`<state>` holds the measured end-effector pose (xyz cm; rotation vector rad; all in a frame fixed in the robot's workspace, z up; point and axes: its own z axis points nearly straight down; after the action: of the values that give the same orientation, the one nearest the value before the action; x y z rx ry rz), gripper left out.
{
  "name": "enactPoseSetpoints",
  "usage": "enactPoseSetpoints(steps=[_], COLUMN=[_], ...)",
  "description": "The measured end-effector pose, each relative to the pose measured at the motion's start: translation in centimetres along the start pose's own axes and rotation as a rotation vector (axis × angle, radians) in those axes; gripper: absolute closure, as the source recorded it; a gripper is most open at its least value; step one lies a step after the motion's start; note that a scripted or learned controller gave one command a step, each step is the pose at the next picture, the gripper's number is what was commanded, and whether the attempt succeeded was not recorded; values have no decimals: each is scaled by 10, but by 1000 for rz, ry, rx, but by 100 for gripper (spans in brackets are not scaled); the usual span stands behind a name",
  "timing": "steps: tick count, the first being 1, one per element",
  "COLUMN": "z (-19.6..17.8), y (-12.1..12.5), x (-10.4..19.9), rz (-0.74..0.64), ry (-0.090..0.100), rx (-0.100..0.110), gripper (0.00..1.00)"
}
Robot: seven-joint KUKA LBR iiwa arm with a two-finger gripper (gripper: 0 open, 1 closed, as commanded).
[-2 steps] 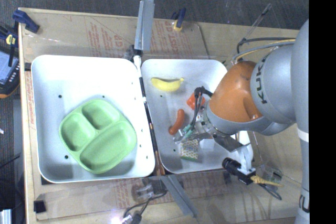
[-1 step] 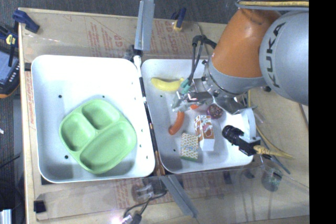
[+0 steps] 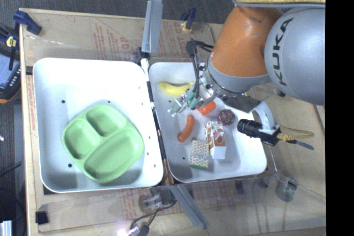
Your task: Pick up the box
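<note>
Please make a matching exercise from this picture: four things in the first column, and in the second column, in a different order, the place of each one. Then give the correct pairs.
Things:
1. green plate
2. banana
3. sausage
4. carton box

Places:
A. upper part of the right bin, beside the hand
B. lower part of the right bin, to the right of the small patterned box
C. in the left bin
D. middle of the right bin, lying at a slant, below the hand

Pairs: 1-C, 2-A, 3-D, 4-B

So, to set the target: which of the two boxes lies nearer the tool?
The red-and-white carton, right of the green-patterned box and closer to the tool.
</note>
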<state>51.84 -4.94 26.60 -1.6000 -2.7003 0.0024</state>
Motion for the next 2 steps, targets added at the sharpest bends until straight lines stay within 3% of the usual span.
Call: enactPoseSetpoints(steps=[1,2], z=[63,14], y=[-45,-41], x=[-42,11], rz=[-139,-368], ry=[-1,-4], rx=[-1,-4], gripper=[100,100])
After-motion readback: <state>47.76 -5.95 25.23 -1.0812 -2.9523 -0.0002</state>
